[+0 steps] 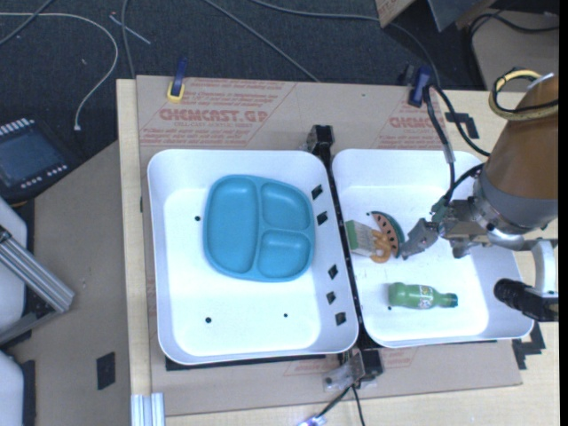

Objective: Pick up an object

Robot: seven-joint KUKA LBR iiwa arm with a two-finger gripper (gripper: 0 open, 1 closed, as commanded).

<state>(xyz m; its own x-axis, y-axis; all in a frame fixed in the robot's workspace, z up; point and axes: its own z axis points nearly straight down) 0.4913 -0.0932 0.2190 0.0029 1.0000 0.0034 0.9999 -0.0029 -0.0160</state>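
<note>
In the right-hand bin (461, 180), the gripper (417, 239) is hanging low over the white floor, reaching in from the right with its dark tip pointing toward the divider between the two bins. Whether it is spread wide or closed is something I cannot tell from this angle, and nothing is showing clamped in it.

Just to its left, a small green-and-orange object (375, 235), seemingly a flat toy with an orange piece and a dark curved edge, is lying near the divider, nearly touching the gripper's tip. A green bottle (422, 296) is lying on its side nearer the front wall, below the gripper and clearly apart from it. A blue divided plate (260, 228) is sitting in the left bin (177, 264), well away from the arm.

The main risk, as I judge it, is that the gripper is sitting beside the small object rather than over it, so a descent from here may be pushing it toward the divider instead of enclosing it. The object also looks thin and flat, so a grasp may be closing above it or scraping the bin floor. If the bottle is the target, its round body is likely to roll away under a grasp that is off-centre. Cables trailing near the wrist could be snagging the bin's rim.
</note>
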